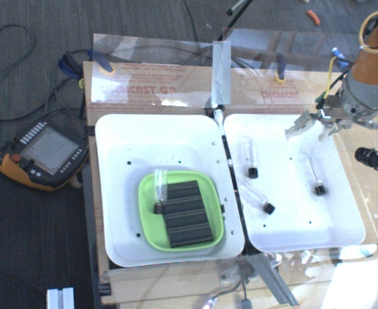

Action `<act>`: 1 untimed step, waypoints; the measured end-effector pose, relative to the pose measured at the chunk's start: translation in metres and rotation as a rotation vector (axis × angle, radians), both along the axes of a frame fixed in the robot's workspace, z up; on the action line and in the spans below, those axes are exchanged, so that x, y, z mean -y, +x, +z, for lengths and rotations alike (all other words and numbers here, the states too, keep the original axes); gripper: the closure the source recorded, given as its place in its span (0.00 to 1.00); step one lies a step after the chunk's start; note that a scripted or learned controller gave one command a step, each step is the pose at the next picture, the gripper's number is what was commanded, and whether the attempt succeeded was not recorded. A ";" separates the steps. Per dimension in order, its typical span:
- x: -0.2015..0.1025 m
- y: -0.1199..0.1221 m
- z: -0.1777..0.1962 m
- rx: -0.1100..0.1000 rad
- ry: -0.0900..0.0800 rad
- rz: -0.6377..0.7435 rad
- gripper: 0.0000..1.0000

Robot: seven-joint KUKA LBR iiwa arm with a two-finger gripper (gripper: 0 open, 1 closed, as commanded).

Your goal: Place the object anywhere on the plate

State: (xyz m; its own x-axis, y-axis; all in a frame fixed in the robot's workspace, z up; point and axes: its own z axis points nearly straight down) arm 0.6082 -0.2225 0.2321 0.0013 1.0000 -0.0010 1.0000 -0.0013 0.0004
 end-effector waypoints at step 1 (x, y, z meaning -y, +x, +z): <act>-0.005 0.006 0.013 -0.001 0.000 -0.048 0.00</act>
